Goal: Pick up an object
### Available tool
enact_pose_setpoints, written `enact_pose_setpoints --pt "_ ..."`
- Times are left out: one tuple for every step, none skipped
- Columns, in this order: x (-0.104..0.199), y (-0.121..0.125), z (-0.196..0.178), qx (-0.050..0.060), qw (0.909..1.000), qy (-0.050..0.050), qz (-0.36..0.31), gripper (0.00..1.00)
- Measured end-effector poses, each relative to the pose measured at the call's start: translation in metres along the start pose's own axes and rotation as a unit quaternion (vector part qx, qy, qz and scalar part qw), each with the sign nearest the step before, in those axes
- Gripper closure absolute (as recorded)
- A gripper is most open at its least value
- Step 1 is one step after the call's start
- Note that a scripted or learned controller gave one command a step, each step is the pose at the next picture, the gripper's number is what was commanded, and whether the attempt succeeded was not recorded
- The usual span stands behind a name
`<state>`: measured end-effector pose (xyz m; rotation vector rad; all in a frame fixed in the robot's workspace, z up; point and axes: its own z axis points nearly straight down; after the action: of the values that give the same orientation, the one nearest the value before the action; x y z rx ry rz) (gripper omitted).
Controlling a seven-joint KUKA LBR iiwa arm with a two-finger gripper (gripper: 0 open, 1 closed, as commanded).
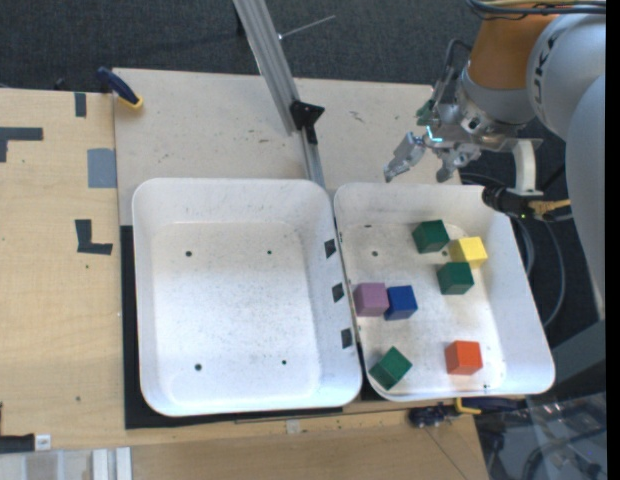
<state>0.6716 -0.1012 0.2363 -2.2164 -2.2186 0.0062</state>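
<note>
You had the arm [550,58] reaching in from the right, its orange band high in the upper right corner and the gripper [422,165] hanging over the desk [210,118] just beyond the far rim of the right bin [525,308]. The jaws were spread apart, with nothing between them; one finger pointed down and left toward the bin's far left corner, the other sat nearer the wrist.

All the blocks you could have picked lay in the right bin. A dark green block [430,236] sat nearest the gripper, toward the far side. Just beside it, to the right, was a yellow block [469,250], and touching the yellow one from the near side was a second green block [455,278]. Near the bin's left wall, a purple block [370,298] and a blue block [401,302] sat pressed side by side. Toward the near edge, a third green block [391,367] lay turned at an angle, and an orange block [464,357] stood well apart from it to the right.

The left bin [150,268] sat alongside, its rim touching the right bin's. A slanted metal rail [275,63] crossed the desk from the top down to where the two bins met. A blue and yellow clamp [120,88] lay near the desk's far left corner.
</note>
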Motion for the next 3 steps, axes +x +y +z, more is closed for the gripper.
enact_pose_setpoints --pt "0.0 0.001 -0.004 -0.002 1.0 -0.001 -0.001 0.0" --pt "-0.005 -0.007 0.046 0.0 1.0 -0.001 0.0 0.0" --pt "-0.006 -0.006 0.09 0.0 1.0 -0.001 0.0 0.0"
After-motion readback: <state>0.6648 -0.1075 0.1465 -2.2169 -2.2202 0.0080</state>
